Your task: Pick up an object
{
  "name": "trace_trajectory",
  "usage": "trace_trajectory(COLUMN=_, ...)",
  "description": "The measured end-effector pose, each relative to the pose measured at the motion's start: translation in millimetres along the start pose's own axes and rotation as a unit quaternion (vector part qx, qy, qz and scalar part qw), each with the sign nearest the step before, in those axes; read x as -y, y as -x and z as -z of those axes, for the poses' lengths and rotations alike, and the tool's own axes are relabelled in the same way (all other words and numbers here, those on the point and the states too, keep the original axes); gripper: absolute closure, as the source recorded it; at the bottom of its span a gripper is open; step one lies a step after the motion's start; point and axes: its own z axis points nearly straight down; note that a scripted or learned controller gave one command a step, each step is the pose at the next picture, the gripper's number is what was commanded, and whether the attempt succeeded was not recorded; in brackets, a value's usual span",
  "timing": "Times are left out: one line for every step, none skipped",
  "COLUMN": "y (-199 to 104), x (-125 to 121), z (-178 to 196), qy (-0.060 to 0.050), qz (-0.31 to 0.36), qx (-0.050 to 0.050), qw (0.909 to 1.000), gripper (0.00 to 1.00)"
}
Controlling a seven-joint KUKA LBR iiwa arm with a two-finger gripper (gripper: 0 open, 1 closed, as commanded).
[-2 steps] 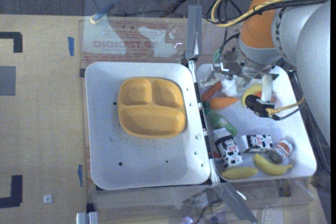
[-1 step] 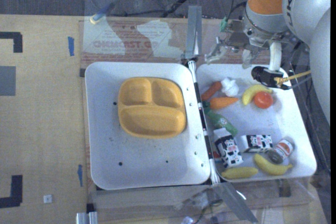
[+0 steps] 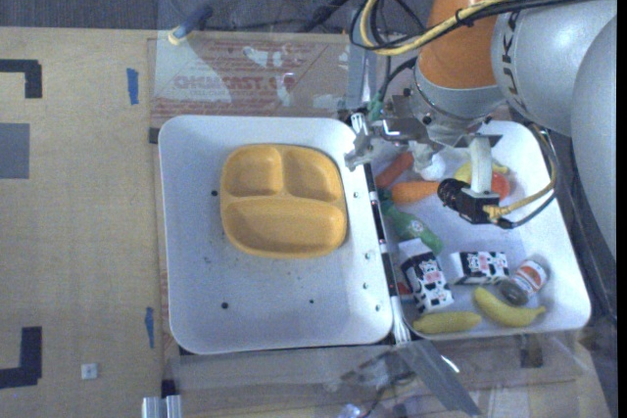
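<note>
Objects for picking are piled in the right bin (image 3: 563, 240): a carrot (image 3: 416, 193), two bananas (image 3: 507, 307), a can (image 3: 530, 276), two cow-patterned boxes (image 3: 425, 279). A yellow divided plate (image 3: 283, 200) sits alone in the left bin (image 3: 191, 289). The gripper (image 3: 428, 155) is seen low over the right bin's far end, close above the carrot (wrist blocks it, so its state cannot be told). Step judged: descent for a grasp, nothing lifted yet. Next, closure on one item is needed, then a straight lift.

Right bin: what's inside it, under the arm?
Right bin holds two bananas, two cow-print cartons, a small can, a carrot and a green item. The arm covers its far end.
</note>
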Motion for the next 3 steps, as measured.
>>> trace_trajectory(y=-49, x=-5, z=-41, qy=0.000, qz=0.047, qx=0.000, qw=0.9989, gripper=1.00)
trace_trajectory(y=-8, x=64, z=-11, qy=0.000, qz=0.179, qx=0.000, qw=0.9839, gripper=1.00)
trace_trajectory(y=1, x=9, z=-6, qy=0.003, qz=0.163, qx=0.001, qw=0.9867, gripper=1.00)
